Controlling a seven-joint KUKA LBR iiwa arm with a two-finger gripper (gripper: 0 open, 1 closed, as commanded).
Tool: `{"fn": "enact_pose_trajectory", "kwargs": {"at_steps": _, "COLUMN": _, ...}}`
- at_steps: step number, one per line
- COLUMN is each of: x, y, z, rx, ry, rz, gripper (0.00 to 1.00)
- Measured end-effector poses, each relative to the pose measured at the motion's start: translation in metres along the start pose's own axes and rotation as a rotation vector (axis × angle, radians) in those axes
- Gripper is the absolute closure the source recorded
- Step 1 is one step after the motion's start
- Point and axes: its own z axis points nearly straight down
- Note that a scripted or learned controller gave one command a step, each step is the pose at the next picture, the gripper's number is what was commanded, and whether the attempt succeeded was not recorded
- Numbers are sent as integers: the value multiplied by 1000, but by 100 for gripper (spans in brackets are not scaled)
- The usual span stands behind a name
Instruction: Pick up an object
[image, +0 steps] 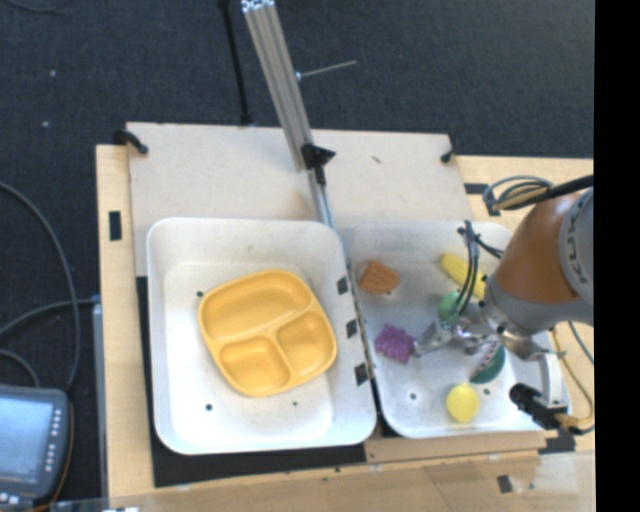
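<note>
The right bin (420, 415) holds several small objects: an orange-brown block (378, 277) at the upper left, a purple piece (394, 343) at the middle left, a yellow ball (462, 402) near the front, and a yellow oblong piece (460, 269) at the back. There is also a green piece (452, 303) and a dark green piece (490, 366). My gripper (455, 336) hangs low over the bin's middle, just right of the purple piece and between the two green ones. Nothing visibly sits in it. The arm hides part of the bin's right side.
The left bin (180, 400) holds a yellow divided tray (266, 330). A slanted metal post (285, 90) rises behind the bins, where they meet. Black and yellow cables (510, 190) lie at the back right. A small screen (30, 430) sits off the bench at the lower left.
</note>
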Motion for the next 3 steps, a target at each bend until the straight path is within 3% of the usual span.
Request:
{"fn": "enact_pose_trajectory", "kwargs": {"at_steps": 1, "x": -1, "y": 2, "z": -14, "rx": -9, "ry": 0, "rz": 5, "gripper": 100}}
{"fn": "enact_pose_trajectory", "kwargs": {"at_steps": 3, "x": -12, "y": 9, "z": -108, "rx": -12, "ry": -3, "rz": -4, "gripper": 100}}
